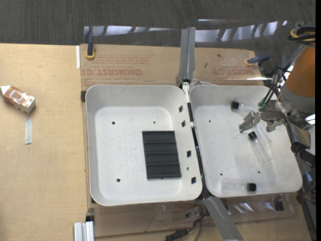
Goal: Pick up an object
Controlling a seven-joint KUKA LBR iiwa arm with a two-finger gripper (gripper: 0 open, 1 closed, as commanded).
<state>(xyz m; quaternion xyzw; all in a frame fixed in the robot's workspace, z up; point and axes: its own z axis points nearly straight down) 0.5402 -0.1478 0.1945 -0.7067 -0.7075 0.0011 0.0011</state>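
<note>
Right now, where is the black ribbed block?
The black ribbed block lies flat on the floor of the left bin, near its middle, well apart from the gripper over the right bin.

Two white bins on the worktop, left bin (100, 149) and right bin (215, 179). One black ribbed block (161, 154), well left of the claw (258, 122). Three clear tubes with black caps: one (239, 106) just above the claw, one (259, 143) just below, one (238, 187) farther below. One small carton (19, 99) far left.

the arm (301, 79) is cut off at the right edge.
</note>
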